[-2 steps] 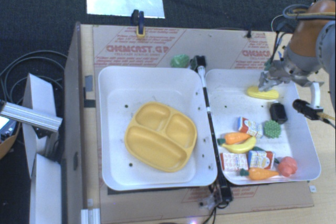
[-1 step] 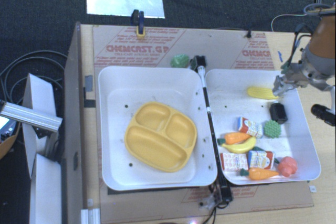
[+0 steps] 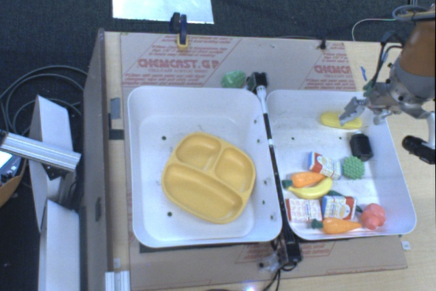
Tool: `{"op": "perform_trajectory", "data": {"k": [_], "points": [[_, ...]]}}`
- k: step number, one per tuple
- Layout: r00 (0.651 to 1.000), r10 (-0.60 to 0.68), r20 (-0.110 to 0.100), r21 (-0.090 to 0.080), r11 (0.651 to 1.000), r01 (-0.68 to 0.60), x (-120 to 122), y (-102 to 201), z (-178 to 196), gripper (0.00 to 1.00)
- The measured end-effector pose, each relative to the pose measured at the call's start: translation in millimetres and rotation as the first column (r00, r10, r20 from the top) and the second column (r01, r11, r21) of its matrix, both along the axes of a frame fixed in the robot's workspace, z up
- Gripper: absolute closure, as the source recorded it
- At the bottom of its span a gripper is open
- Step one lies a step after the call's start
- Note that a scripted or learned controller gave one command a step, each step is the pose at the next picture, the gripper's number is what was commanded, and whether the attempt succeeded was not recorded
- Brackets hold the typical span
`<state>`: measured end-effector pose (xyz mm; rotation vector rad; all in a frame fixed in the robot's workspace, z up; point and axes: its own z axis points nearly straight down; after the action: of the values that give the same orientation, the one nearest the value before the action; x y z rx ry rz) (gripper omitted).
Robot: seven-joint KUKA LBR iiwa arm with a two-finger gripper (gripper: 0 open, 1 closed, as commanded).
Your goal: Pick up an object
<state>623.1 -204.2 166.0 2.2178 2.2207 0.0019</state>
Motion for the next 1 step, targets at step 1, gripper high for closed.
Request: {"op": "perform_trajectory", "data": {"k": [1], "points": [[1.000, 0.003, 0.019, -0.007, 1.000, -0.003, -13.8, -3.8, -59.5, 0.00]]}}
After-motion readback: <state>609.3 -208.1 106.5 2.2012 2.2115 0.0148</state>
